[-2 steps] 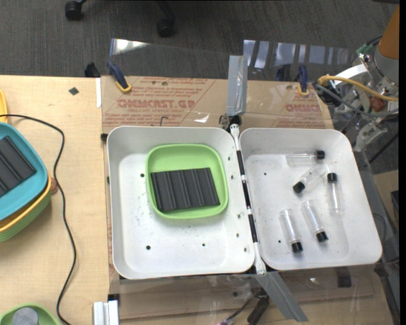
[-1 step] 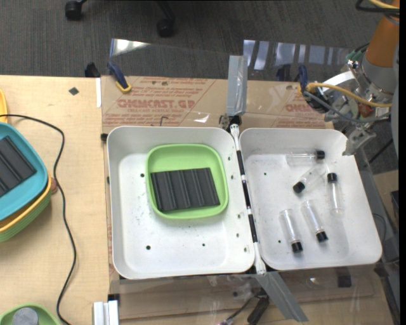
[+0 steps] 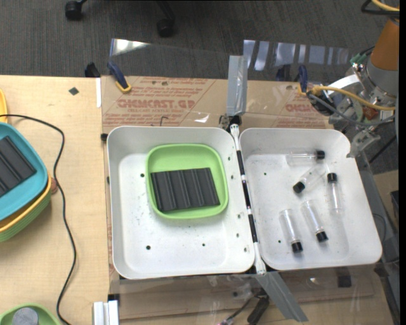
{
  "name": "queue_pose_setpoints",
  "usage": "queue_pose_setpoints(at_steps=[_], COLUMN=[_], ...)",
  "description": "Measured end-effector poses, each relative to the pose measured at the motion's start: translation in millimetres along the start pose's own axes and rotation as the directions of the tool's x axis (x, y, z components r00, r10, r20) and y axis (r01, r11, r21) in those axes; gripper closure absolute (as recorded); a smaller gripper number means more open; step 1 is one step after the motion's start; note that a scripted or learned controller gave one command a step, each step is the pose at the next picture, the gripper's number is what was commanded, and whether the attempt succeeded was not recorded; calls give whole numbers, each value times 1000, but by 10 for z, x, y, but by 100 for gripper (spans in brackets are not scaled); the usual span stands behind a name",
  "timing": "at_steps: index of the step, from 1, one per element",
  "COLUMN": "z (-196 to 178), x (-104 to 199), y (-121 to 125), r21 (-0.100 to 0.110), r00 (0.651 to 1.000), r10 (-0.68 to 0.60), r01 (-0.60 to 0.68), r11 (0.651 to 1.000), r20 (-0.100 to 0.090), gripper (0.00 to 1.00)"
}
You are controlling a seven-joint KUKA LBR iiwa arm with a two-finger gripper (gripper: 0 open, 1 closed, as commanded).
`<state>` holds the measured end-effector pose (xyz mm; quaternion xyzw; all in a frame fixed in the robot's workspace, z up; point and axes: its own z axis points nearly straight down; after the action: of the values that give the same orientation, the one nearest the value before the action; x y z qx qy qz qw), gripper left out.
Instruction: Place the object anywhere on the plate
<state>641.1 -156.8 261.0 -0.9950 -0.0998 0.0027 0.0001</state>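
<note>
Vials [image 3: 309, 202] scattered in right bin [image 3: 355, 254], long axes mixed, green plate [image 3: 185, 159] in left bin [image 3: 127, 241], gripper [image 3: 355, 130] upper right, finger state unreadable.

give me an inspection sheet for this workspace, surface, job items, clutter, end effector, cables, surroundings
surface: two shallow white bins side by side, left bin and right bin, on a bench with a cardboard sheet behind them
job's things: green plate in the left bin, with a dark ribbed insert on it; five clear tubes with black caps loose in the right bin, none on the plate
clutter: stacked teal and yellow trays at the far left of the wooden table
end effector: at the top right corner, above the right bin's edge; fingers too unclear to judge
cables: black cable across the table; yellow cable on the arm
surroundings: dark carpet, chair wheels at the top
</note>
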Motion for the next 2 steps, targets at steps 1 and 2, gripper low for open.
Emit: queue_pose_setpoints(at_steps=[1,2], z=[-55,85], x=[34,1], y=[230,-303], r21=[-1,1], r00=[1000,1000], r10=[0,0], r01=[0,0], r11=[1000,1000], r20=[-2,-1], gripper=[0,0])
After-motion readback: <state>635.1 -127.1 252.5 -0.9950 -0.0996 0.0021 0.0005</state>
